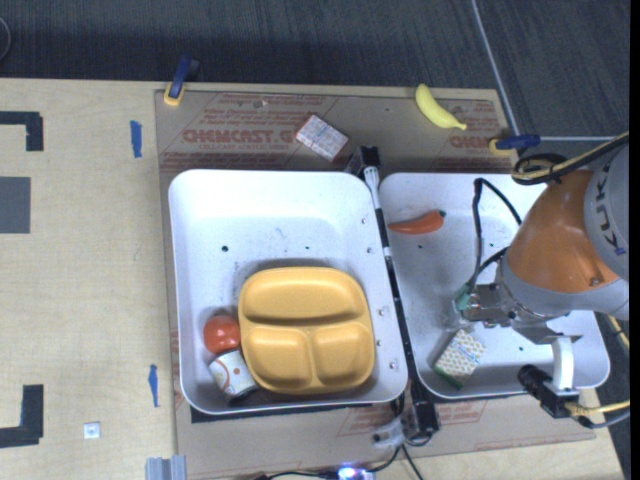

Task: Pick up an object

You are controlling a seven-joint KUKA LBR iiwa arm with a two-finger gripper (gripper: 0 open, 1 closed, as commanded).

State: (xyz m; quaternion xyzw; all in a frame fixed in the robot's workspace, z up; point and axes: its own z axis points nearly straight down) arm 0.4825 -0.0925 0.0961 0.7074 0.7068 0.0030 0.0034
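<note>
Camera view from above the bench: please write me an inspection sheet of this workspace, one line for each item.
Surface: wooden bench with a cardboard sheet under two white bins.
Job's things: yellow divided tray, orange ball and a small round toy in the left bin; carrot and patterned sponge in the right bin.
Clutter: banana and small patterned block on the cardboard.
Grippers: gripper low in the right bin, just above the sponge; fingers hidden.
Cables: black cable along the arm.
Surroundings: dark floor.
</note>
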